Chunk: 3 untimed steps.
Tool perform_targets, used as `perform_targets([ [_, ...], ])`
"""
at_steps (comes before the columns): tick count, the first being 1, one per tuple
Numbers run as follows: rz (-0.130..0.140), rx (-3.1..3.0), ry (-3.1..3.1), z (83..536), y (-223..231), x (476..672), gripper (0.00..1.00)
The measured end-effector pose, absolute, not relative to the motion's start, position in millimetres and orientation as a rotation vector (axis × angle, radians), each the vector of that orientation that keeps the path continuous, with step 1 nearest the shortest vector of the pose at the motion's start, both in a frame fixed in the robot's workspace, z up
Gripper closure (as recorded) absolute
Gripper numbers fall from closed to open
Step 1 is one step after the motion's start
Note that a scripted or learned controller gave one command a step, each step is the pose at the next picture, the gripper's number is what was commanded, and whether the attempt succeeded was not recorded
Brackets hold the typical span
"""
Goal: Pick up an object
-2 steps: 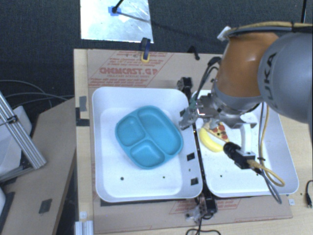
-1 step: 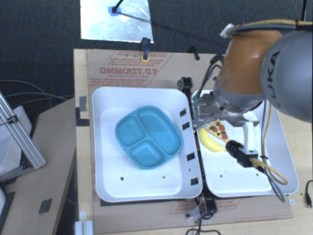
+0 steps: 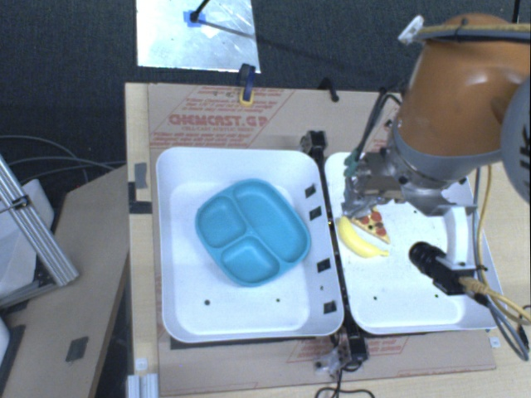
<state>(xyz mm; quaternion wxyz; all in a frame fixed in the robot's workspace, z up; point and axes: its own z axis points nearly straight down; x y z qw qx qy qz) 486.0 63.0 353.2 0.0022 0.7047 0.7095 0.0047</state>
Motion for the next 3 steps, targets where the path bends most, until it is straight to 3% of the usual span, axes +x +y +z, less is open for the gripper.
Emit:
perform_targets([
  [1, 0.009, 2.207, 2.235, 372.4, 152.6, 486.4, 1.0],
  [2, -0.004, 2.221, 2.221, 305.3, 159.3, 545.7, 1.0],
  [3, 0.005, 2.216, 2.227, 351.9, 154.1, 484.8, 1.0],
])
